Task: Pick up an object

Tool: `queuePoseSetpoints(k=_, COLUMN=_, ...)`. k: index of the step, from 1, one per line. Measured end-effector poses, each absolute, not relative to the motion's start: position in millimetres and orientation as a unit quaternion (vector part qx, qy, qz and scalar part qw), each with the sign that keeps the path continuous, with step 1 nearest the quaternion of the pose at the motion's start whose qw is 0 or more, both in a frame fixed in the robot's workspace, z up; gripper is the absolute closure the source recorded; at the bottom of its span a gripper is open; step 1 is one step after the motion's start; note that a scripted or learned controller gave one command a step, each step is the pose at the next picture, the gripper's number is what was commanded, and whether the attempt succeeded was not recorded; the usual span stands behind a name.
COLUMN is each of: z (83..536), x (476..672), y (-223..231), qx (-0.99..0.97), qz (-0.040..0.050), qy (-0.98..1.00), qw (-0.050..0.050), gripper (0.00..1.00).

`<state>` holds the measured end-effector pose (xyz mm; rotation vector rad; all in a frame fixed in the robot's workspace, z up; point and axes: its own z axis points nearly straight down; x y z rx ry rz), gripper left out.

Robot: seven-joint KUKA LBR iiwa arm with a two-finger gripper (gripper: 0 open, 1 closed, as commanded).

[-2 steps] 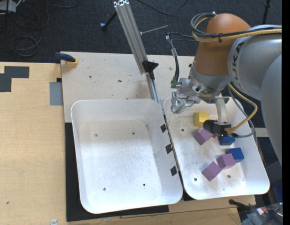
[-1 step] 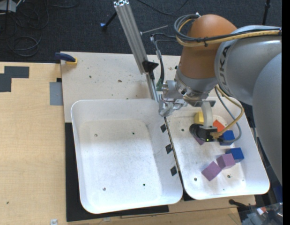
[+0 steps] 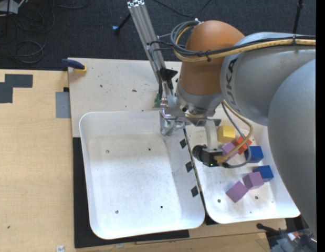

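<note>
Fingers (image 3: 167, 126), open or shut impossible to tell, poised at centre frame over the far rim where left bin (image 3: 125, 188) meets right bin (image 3: 275, 208), well apart from the blocks. Best shifted toward the lower right and lowered squarely over the near purple block (image 3: 237, 191), sparing the blue block (image 3: 264, 172) and yellow block (image 3: 226, 134) behind. Arm (image 3: 278, 83) bent steeply downward from the right, orange band (image 3: 209, 51) bulking above the wrist.

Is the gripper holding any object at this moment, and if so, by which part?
It cannot be told. The gripper hangs at the far corner of the left bin, mostly hidden under the arm.
</note>
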<state>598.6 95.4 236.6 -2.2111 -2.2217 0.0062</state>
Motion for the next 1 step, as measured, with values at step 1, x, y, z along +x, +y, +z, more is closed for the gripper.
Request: queuePoseSetpoints(k=1, z=236.7, x=599.3, y=92.1, qx=-0.707, qz=0.0023, qy=-0.707, qw=0.002, gripper=0.00)
